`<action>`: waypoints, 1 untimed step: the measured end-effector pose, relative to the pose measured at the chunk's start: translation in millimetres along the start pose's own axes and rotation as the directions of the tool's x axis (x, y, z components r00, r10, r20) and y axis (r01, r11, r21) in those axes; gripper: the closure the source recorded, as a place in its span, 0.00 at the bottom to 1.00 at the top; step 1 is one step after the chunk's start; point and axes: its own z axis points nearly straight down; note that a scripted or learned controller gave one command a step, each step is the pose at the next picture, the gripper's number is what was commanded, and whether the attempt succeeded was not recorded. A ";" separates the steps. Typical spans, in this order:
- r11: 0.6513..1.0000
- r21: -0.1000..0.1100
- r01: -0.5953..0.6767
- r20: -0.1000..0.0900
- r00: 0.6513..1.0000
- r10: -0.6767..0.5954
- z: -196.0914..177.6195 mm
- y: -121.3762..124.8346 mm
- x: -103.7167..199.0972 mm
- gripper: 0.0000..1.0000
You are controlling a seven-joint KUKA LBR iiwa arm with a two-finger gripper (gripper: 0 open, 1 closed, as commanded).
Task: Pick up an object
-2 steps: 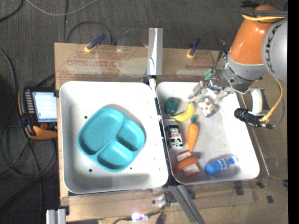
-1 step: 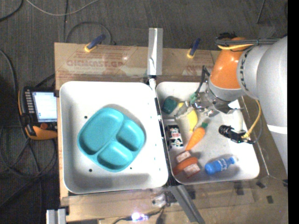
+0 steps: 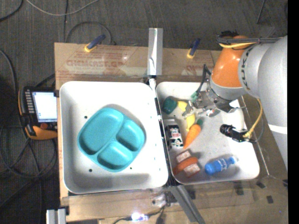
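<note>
In the right bin [image 3: 254, 169], toward its far edge, the end effector [image 3: 200, 105] hangs low over a cluster of toys; whether it is apart or together I cannot tell. Just below it lies a tapered orange carrot [image 3: 192, 132] with a green tip, the tip pointing up toward the end effector and very near it. A yellow piece [image 3: 189, 120] sits beside the carrot's top, and a rounded green and yellow object [image 3: 169, 105] lies near the bin's far left corner. A small black and white carton [image 3: 174, 136] rests left of the carrot. Near the front edge are a red and tan item [image 3: 188, 165] and a glossy blue bottle [image 3: 219, 165]. The left bin [image 3: 70, 171] carries a smooth teal divided tray [image 3: 111, 138].
</note>
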 end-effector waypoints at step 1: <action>0.997 -0.003 -0.073 0.005 0.997 0.073 -133.1 12.4 40.4 1.00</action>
